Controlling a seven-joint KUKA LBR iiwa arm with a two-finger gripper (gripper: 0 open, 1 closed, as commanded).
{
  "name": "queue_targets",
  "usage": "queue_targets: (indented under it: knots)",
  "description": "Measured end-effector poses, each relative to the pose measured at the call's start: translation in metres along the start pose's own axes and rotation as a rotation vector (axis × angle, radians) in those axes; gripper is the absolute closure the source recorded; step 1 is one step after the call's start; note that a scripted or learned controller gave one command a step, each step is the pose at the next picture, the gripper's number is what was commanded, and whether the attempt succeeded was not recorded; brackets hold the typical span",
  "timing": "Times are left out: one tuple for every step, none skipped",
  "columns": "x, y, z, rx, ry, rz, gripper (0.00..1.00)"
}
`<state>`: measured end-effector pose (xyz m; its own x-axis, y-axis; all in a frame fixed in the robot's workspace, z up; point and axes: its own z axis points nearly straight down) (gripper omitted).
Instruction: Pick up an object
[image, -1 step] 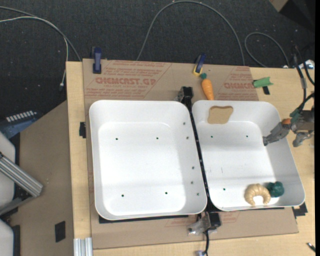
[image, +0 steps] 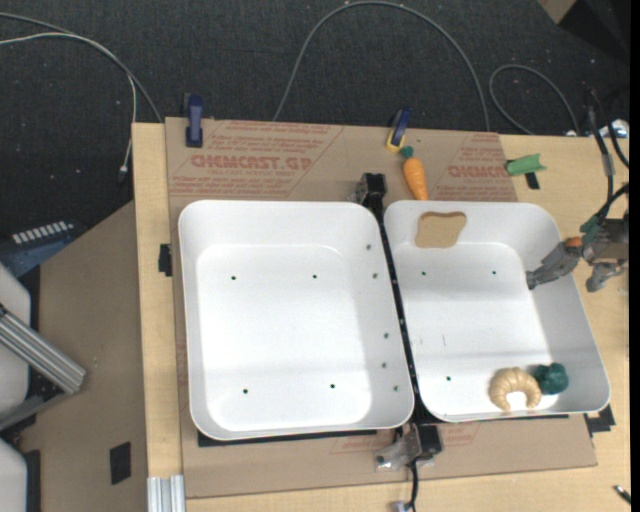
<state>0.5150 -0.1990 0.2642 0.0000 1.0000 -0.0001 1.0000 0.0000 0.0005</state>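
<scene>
Croissant (image: 514, 388) and a green toy (image: 551, 378) sat touching in the right bin's (image: 560, 300) near right corner.

We saw the hand (image: 572, 266) hanging at that bin's right rim, its grey fingers (image: 552, 266) spread and pinching nothing, well apart from both. We spotted a flat tan slice (image: 440, 229) against the bin's far wall. Outside it on the table (image: 300, 155) lay a toy carrot (image: 414, 177). We found the left bin (image: 285, 315) alongside the right one.
</scene>
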Motion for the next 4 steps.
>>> queue_targets:
  knots:
    - [0.001,0.009,0.051,0.004,0.001,-0.001,0.00]
    - [0.003,0.012,0.093,0.004,0.001,0.000,0.00]
    - [0.002,0.011,0.156,0.006,0.002,0.000,0.00]
    - [0.001,0.013,0.142,-0.001,0.000,0.000,1.00]
